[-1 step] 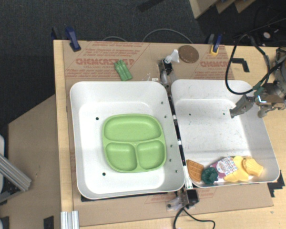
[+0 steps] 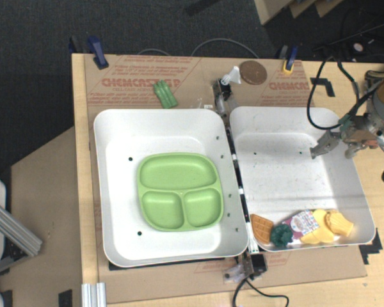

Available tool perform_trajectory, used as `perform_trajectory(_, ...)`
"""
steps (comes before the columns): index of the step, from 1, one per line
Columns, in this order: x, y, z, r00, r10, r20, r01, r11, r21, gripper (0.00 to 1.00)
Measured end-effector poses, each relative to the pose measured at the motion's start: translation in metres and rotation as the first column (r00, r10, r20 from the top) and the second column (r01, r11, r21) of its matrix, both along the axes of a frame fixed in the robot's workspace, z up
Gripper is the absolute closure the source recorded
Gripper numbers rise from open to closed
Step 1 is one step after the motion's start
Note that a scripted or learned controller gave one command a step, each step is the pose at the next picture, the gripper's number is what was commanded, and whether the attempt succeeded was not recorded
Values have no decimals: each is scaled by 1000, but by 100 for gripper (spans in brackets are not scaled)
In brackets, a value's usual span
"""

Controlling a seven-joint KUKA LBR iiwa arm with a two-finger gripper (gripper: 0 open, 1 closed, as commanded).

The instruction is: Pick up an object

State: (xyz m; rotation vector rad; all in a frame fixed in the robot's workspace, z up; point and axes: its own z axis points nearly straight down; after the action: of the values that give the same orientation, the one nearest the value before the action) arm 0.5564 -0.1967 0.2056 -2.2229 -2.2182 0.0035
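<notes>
Along the near wall of the right bin [image 2: 288,165] lies a cluster of small toy foods: a waffle-like orange piece [image 2: 262,227], a dark green piece [image 2: 282,235], a white and pink packet [image 2: 304,222], a yellow piece [image 2: 317,235] and a round tan piece [image 2: 339,224]. My gripper [image 2: 338,149] hangs over the bin's far right rim, well behind the cluster. Its two fingers stand apart, open, with nothing between them.
The left bin [image 2: 115,171] holds a green divided plate [image 2: 179,190]. On the bench behind the bins lie a green toy [image 2: 166,94] and a brown disc [image 2: 253,73]. Blue clamps [image 2: 99,52] grip the back edge. Black cables [image 2: 320,101] loop near the arm.
</notes>
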Motion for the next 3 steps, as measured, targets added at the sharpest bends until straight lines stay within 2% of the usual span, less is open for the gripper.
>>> perform_trajectory(1, 76, -17, -91, 1000, 6, 9, -6, 1000, -3, 0)
perform_trajectory(2, 87, -24, -122, 1000, 5, 4, -5, 1000, 7, 0)
perform_trajectory(3, 87, -25, -109, 1000, 6, 7, -6, 1000, 0, 100)
